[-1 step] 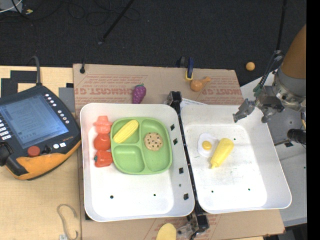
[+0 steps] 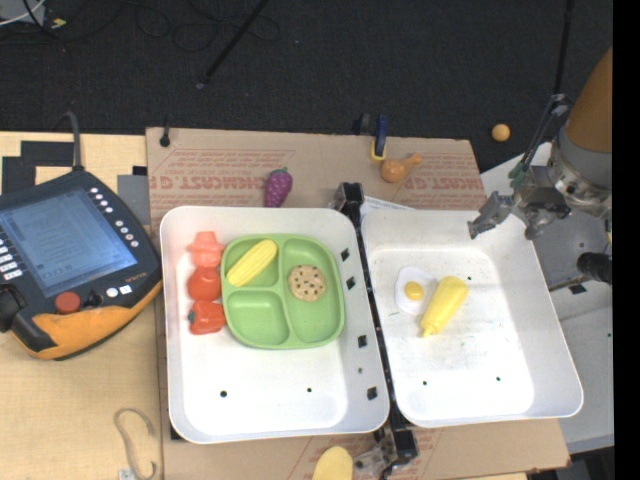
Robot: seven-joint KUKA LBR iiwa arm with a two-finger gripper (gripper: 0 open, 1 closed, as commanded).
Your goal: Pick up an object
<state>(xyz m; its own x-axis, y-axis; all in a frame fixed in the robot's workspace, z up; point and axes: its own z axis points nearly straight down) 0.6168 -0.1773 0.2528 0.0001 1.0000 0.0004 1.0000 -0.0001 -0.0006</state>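
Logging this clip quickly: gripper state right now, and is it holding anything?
Gripper: above the right bin's upper right corner, nothing between its fingers; open or closed cannot be told. The yellow bottle lies in the bin.

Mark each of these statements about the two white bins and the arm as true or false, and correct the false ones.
1. The yellow bottle lies in the right bin. True.
2. The cookie sits in the green tray. True.
3. The corn cob lies in the right bin. False: it is in the green tray, in the left bin.
4. The hand holds the fried egg. False: the egg lies in the right bin beside the bottle, apart from the hand.
5. The purple grapes lie outside both bins. True.
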